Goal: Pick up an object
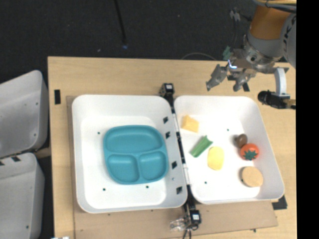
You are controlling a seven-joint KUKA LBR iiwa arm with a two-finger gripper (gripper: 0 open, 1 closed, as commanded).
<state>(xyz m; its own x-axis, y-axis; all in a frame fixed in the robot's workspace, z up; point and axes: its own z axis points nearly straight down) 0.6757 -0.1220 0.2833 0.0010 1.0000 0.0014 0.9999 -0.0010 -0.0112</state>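
Gripper (228, 81) hangs above the bare bench top, just past the far rim of the right bin (264, 114), near that bin's far-left stretch of rim; its two dark fingers are spread apart with nothing between them. The wrist above is grey metal, topped by the glossy orange band (269, 14). The right bin is shallow, smooth white plastic with rounded corners. Inside it, taking the bin as reference: a pale yellow wedge-like block (190, 123) lies near the far-left corner; toward the bin's middle, a flat green strip (201, 146) lies slanted, and just beside it on its nearer right a smooth, rounded yellow piece (215, 158), the two close or touching, cannot tell which. Along the bin's right side, a small dark brown rounded item (240, 140) sits against a red, tomato-like ball with a green top (249, 152); nearer the front-right corner is a flat tan disc (251, 177), apart from the red ball. All six items rest on the bin floor, well apart from the gripper. The left bin (84, 183), same white plastic, adjoins the right bin's left rim, joined by small black clips; it holds a matte teal tray (134, 153) with rounded corners and three compartments. The bench (60, 73) is light wood-toned board.
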